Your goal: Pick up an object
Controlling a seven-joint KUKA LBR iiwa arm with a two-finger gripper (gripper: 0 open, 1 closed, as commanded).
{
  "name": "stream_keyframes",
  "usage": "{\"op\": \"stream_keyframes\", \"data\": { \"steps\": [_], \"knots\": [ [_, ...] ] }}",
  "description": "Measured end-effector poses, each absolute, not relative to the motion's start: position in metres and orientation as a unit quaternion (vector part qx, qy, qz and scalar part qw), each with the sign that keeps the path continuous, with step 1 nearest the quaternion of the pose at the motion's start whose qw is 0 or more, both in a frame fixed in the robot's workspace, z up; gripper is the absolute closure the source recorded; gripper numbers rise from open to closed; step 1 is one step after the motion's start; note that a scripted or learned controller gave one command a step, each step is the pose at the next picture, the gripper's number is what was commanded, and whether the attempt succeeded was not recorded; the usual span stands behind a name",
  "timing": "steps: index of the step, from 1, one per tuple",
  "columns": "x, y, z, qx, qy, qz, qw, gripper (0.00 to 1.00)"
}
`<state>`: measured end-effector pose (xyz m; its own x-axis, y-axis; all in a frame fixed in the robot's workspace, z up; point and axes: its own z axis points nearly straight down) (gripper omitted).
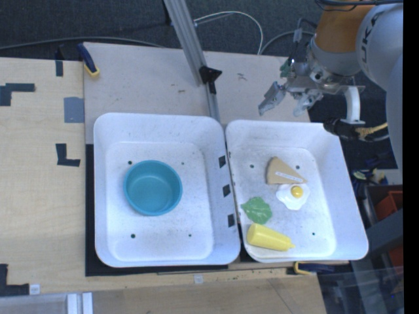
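Objects for picking lie in the right-hand shallow white bin [327, 149], and you can count four of them there. Above that bin's far rim you see the two-finger gripper [286, 103], its metal fingers [270, 101] spread apart with nothing between them, hanging over the bare bench top just beyond the bin and clear of every object. Behind the gripper, you can follow the grey arm with its orange band [347, 18] up toward the top right corner. Nearest the gripper, in the far half of the right bin, lies a tan wedge-shaped toy slice [282, 171]. Just below it, and touching or nearly touching it, you find a white toy fried egg with a yellow yolk [292, 197]. To the left of the egg sits a flat green toy leaf [256, 209]. Close in front of the leaf lies a yellow tapered toy piece [268, 238], near the bin's front edge. In the left-hand shallow white bin [111, 126], you see a round blue plastic bowl [153, 187], upright, left of centre.
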<state>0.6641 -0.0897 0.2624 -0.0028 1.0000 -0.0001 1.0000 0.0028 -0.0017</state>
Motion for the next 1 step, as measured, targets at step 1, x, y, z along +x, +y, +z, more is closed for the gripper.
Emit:
{"op": "stream_keyframes", "data": {
  "steps": [1],
  "knots": [
    [0.6641,-0.0898,0.2625,-0.706,-0.708,0.0008,0.0,0.0]
  ]
}}
